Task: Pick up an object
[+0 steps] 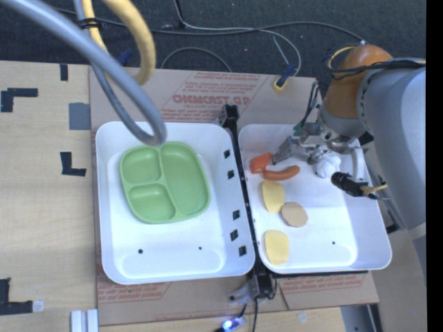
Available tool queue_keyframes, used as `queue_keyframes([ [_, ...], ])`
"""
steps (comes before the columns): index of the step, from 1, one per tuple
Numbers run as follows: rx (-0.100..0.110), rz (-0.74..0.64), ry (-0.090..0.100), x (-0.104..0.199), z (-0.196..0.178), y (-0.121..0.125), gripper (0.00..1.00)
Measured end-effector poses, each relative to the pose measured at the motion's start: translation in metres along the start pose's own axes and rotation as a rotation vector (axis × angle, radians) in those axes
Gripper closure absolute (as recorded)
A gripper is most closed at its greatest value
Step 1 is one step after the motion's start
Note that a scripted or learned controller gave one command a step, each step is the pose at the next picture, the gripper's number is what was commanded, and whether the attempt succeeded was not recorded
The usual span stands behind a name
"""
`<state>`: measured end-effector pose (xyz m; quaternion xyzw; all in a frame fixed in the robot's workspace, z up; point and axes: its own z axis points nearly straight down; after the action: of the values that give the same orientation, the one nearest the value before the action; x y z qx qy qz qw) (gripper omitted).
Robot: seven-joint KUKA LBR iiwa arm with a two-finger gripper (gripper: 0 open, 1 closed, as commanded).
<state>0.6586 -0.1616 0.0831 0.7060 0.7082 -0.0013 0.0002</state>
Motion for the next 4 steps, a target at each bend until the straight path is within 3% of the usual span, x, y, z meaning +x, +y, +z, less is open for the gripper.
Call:
queue_keyframes([
  [1, -0.004, -0.001, -0.002, 0.0, -0.013, 0.001, 1.0],
  [4, -0.004, 0.001, 0.001, 0.001, -0.191, 0.003, 1.0],
])
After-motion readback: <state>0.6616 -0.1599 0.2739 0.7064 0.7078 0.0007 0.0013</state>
